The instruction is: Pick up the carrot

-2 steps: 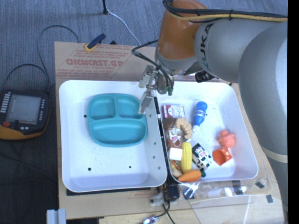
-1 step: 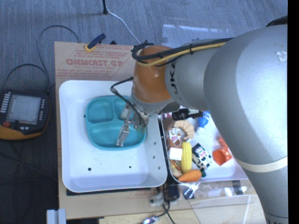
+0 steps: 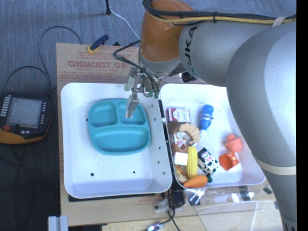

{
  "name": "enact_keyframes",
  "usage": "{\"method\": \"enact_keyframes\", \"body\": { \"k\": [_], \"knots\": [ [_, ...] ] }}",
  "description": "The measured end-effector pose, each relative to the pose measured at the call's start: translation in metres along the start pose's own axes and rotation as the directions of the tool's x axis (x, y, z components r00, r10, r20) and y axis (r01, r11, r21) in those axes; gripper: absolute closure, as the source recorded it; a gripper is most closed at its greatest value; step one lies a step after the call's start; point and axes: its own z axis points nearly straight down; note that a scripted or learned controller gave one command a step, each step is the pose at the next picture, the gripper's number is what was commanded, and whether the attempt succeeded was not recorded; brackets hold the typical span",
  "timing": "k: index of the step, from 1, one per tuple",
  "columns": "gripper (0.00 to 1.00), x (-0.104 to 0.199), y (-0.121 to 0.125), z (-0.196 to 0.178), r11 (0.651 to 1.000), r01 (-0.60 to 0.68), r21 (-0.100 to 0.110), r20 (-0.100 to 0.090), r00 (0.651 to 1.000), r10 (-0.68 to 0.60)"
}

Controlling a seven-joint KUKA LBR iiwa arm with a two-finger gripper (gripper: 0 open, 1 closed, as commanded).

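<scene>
- I am watching the arm (image 3: 226, 47) reaching in from the right, with its orange band sitting above the far edge of the two bins.
- The claw (image 3: 131, 110) is hanging over the left bin (image 3: 77, 177), its tip pointing down at the far right compartment of the teal divided plate (image 3: 118, 126).
- I am seeing nothing gripped in the claw; whether it is released or clenched I cannot tell (the tip is reading as one narrow grey piece from this angle).
- The carrot (image 3: 195, 181) is lying in the right bin (image 3: 245, 174), at that bin's near edge close to its near left corner, well apart from the claw.
- A yellow corn cob (image 3: 191, 160) is lying just beyond the carrot, with a black-and-white cow toy (image 3: 208, 161) beside it.
- A blue bottle (image 3: 206, 116) is resting toward the far side of the right bin, and a pink toy (image 3: 233, 142) and an orange block (image 3: 228, 160) are sitting nearer its right edge.
- A handheld controller (image 3: 24, 117) is lying on the floor, left of the tabletop.
</scene>
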Motion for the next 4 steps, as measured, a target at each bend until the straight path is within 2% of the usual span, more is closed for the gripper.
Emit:
{"method": "enact_keyframes", "body": {
  "k": [1, 2, 3, 4],
  "knots": [
    [0.00, 0.044, -0.006, 0.063, 1.000, -0.020, 0.005, -0.015, 1.000, 0.020],
    [0.00, 0.011, -0.080, -0.004, 0.984, -0.176, 0.002, -0.002, 0.984, 0.176],
    [0.00, 0.058, 0.033, 0.029, 0.997, 0.079, -0.001, -0.011, 0.997, -0.079],
    [0.00, 0.105, 0.107, 0.012, 0.997, -0.075, -0.001, -0.009, 0.997, 0.075]
  ]
}}
